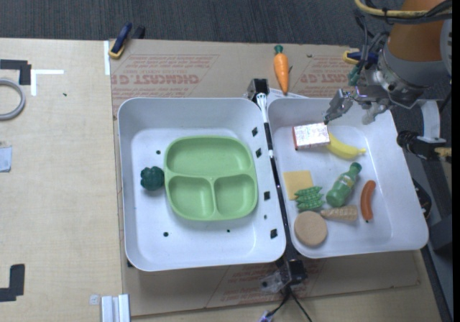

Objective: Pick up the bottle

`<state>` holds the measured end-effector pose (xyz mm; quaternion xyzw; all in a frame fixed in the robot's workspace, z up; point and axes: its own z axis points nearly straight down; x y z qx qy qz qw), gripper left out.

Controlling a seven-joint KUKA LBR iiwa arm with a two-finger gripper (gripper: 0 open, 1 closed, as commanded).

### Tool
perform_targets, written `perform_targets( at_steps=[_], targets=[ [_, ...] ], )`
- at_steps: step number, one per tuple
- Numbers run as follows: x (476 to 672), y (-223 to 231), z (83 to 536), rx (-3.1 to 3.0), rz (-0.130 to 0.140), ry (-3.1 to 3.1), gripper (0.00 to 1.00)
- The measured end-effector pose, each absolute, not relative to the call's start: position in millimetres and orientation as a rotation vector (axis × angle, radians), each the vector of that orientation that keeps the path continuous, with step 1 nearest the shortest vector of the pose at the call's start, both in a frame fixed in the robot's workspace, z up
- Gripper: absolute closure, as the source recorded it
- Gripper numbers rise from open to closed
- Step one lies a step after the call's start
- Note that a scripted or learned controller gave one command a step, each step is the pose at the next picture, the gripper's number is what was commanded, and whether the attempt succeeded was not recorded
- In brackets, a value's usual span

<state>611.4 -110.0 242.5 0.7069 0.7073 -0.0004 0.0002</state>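
From above, my pincer (355, 106) hangs open over the far edge of the right bin (406, 231), gripping nothing. The green bottle (343, 185) lies tilted in that bin, well apart from me, between the banana (345, 147), the sausage (368, 200) and the pea pods (310, 198).

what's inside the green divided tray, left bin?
Nothing visible: all three compartments of the green plastic divided tray show bare. A dark green broccoli toy sits outside its left edge. Whatever lies under the tray is covered.

Green bottle (343, 185), yellow banana (346, 147)
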Motion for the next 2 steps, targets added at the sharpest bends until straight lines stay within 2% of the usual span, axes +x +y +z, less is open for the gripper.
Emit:
perform_targets(
  at_steps=[1,2],
  targets=[
    [611.8,-110,252,2.219,-0.001,2.222,1.00],
    [560.7,-223,306,2.328,-0.002,2.107,1.00]
  ],
)
